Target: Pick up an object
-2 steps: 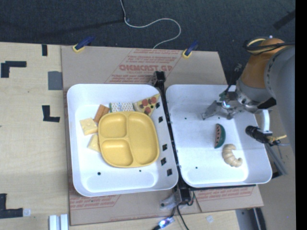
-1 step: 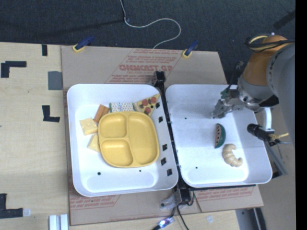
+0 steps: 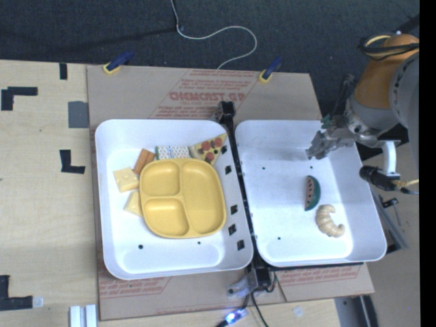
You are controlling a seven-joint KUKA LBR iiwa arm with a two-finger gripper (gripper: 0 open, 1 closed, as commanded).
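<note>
Camera view, gripper (image 3: 317,148) hanging over right bin (image 3: 272,182) around 1 o'clock, can't tell its state, melon slice (image 3: 311,192) and croissant (image 3: 330,221) lower down, untouched

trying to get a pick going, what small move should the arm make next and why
Probably shift the gripper toward the near side of the right white bin and lower it: it sits near the far wall, apart from the green-rimmed watermelon slice toy and the beige croissant toy.
</note>
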